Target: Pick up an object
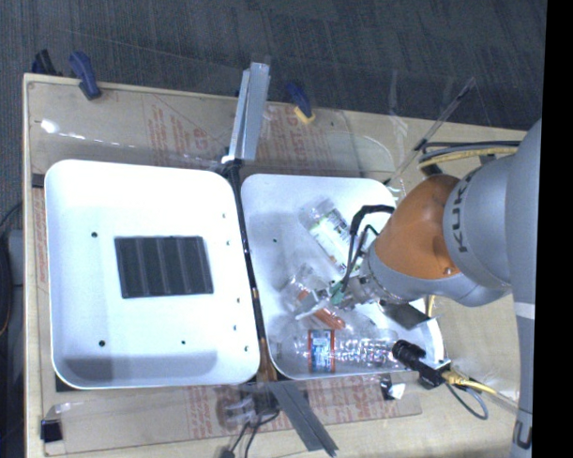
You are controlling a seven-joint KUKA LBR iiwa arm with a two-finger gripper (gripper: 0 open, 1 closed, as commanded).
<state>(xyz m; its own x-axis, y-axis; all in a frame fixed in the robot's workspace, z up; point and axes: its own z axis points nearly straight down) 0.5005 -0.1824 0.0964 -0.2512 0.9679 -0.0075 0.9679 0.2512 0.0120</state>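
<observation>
Below, clear plastic items lie heaped in the right bin (269, 199): a bottle (343, 350) with a red-and-blue label lies on its side along the near wall, a second clear bottle (326, 225) sits farther back, and crumpled clear pieces with an orange scrap (330, 319) rest between them. No one item is yet marked as the target. The gripper (350, 289) hangs low over the middle of this heap, beneath the orange band (413, 239) of the arm (498, 231), which enters from the right. The wrist hides the tool's tip, so whether it is wide, narrow or holding anything cannot be told.

As a judgement, the step in hand is the descent onto the heap. It goes best if the tool centres on one item, across its narrow axis, clear of the bin wall; clear, round plastic is likely to slip or roll.

The left bin (71, 206) bears a dark ribbed panel (163, 266).
</observation>
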